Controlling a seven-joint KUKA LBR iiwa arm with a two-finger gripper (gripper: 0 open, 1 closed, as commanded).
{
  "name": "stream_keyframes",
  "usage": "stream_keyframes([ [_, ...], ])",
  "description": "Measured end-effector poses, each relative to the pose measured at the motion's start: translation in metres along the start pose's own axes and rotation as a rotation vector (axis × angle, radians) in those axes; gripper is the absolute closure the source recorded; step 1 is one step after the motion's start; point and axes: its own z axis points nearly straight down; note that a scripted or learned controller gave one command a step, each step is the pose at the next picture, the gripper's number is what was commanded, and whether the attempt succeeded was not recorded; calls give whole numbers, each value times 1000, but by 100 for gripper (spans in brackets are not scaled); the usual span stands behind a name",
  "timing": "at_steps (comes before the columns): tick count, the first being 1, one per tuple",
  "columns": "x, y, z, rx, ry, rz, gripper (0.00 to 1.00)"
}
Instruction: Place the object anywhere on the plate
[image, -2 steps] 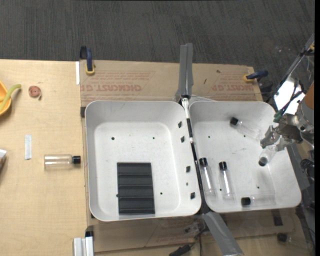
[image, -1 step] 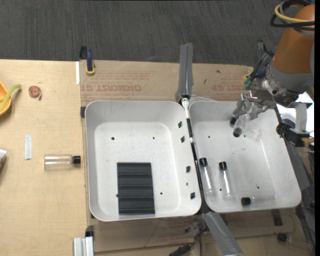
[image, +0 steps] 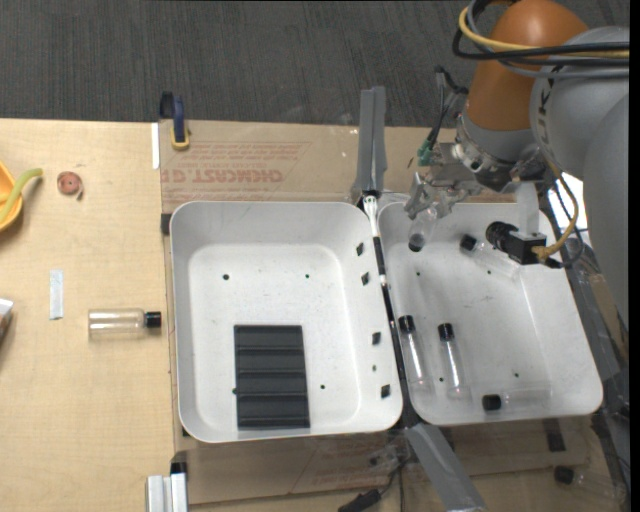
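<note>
The gripper (image: 422, 212) is hovering over the far left corner of the right bin (image: 592, 385), close to its wall. The jaws are pointing down into a tangle of metal and cable, and I cannot tell how far they are standing apart.

Just beneath the jaws something small and pale with a dark round end (image: 415, 240) is showing. It may be a vial hanging from the jaws or lying on the bin floor; which is not clear.

Other clear, black-capped vials are lying in the same bin. One (image: 481, 246) is just to the right of the jaws. Two, (image: 408, 352) and (image: 449, 356), are lying side by side well toward the camera from the jaws. A fourth (image: 492, 402) is lying farther toward the camera and to the right.

The plate (image: 270, 375), dark and ribbed, is sitting in the left bin (image: 183, 300), well to the left of the jaws and nearer the camera, with the raised rims of both bins in between.

The step in hand looks like securing a vial, and the grip seems to need confirming before any travel. The vials are round and slick, so they are likely to roll or slip. Closing across the body rather than the cap seems safer. After that, the move calls for lifting straight up clear of the near wall, carrying high over the rims, and coming down low over the plate's middle before letting go, so the ribs are stopping any roll.
</note>
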Motion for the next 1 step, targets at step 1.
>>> stream_keyframes([
  [1,0,0,0,0,0,0,0],
])
